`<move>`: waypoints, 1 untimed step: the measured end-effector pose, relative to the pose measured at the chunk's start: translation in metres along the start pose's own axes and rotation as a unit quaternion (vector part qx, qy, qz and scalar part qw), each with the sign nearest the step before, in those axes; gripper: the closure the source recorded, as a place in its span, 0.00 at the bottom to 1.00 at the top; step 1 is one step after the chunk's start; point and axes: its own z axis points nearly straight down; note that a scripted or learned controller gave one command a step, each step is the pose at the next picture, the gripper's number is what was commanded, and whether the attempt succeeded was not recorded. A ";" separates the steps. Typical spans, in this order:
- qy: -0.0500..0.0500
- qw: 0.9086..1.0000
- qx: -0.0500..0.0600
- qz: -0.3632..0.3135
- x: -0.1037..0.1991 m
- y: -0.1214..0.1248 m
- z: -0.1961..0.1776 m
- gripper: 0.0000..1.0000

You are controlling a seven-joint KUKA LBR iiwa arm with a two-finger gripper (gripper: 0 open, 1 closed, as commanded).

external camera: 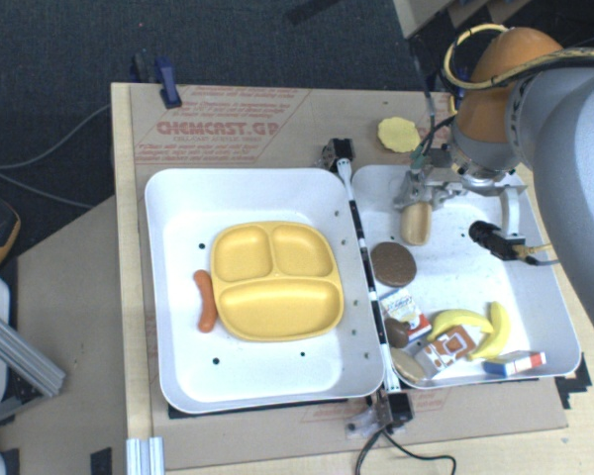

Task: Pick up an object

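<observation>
Worktop point(228, 117) of pale board with red print, standing on a dark carpeted floor point(59, 28); one blue clip point(166, 82) at its far left edge; one yellow lump point(398, 134) lying on it just beyond the right bin. Two white bins side by side: left bin point(173, 265), right bin point(455, 275). Left bin: one yellow plate point(275, 280) of three compartments, central; one orange sausage point(206, 300) just left of it, lying near to far. Right bin: one tan cylinder point(415, 226) in the far left part; one brown disc point(392, 263) just near of it, by the left wall; one banana point(462, 319) in the near part among a heap of small packets, too jumbled to count; one tube point(515, 364) with a blue cap at the near right. One arm point(564, 146), grey with an orange band point(495, 87), reaches in from the right; its pincer point(418, 198) stands at the far end of the tan cylinder, seemingly touching it; whether the pincer is open or closed, or grips the cylinder, cannot be told.
</observation>
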 end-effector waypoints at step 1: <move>0.004 1.000 0.001 -0.002 0.061 -0.052 -0.096 1.00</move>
